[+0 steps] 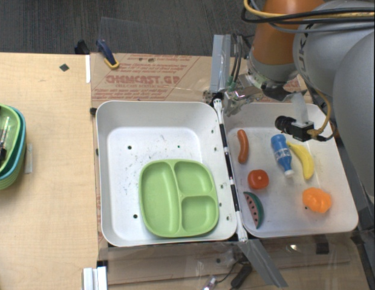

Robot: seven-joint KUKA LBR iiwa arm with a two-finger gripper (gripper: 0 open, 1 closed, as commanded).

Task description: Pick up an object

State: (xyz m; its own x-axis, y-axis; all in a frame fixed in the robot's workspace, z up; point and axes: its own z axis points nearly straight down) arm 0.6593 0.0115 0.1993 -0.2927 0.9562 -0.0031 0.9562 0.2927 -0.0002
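Note:
The right bin (332, 222) holds a red-brown sausage (242, 145), a blue bottle (281, 154), a yellow banana (303, 160), a red tomato (257, 179), a watermelon slice (253, 209) and an orange fruit (316, 200). My gripper (234, 97) hangs over the far left corner of this bin, next to the wall between the two bins. It sits above and behind the sausage, apart from every object. The grey arm with its orange band (284, 17) covers the bin's far right side.
The left bin (115, 162) holds a green divided plate (178, 197). A cardboard sheet (145, 74) lies behind the bins. At the far left of the wooden bench stands a green container (6, 144). A black cable fitting (293, 127) juts over the right bin.

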